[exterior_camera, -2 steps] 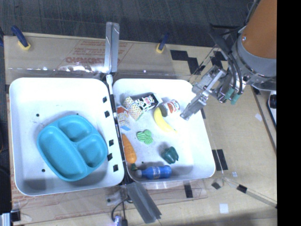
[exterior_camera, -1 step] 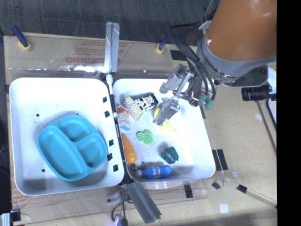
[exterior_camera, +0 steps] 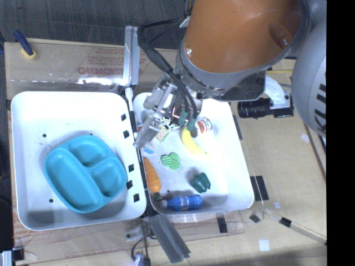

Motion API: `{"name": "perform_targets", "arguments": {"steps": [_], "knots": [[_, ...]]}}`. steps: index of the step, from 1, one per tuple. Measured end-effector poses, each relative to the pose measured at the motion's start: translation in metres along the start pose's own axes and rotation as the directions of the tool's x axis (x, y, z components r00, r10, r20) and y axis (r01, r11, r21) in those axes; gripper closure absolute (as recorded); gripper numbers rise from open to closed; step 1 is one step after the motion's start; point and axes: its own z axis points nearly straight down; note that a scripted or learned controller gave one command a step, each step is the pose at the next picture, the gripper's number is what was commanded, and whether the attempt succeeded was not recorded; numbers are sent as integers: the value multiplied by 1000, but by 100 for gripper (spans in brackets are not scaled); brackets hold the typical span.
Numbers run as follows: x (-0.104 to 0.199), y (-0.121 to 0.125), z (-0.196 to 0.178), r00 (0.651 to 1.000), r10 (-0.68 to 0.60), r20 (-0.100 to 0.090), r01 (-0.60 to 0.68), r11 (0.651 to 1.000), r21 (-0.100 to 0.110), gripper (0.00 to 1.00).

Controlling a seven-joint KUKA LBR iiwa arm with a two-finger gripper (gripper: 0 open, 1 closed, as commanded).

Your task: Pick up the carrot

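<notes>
This is a robotics lab or test cell — not a home or kitchen. A large grey and orange industrial arm (exterior_camera: 249, 32) reaches over a plywood desk (exterior_camera: 288, 165) bearing two shallow white bins (exterior_camera: 22, 148) clamped side by side, with tape marks (exterior_camera: 260, 187) stuck on the wood, loose cables (exterior_camera: 138, 248) at the front edge, and toy food and plastic oddments — plainly test props.

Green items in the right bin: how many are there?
2. A light green ridged piece lies mid-bin, right of the carrot; a darker green piece sits lower right, above the blue bottle. The arm may hide others.
</notes>
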Motion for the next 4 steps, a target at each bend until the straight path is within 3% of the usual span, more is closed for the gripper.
{"name": "perform_targets", "arguments": {"steps": [1, 2, 3, 4], "knots": [[36, 107, 17, 977, -211, -1, 211, 977, 0, 0], [34, 107, 5, 977, -214, 3, 214, 977, 0, 100], [16, 104, 6, 999, 38, 1, -38, 999, 0, 100], [16, 104, 6, 999, 38, 1, -38, 999, 0, 0]]}}
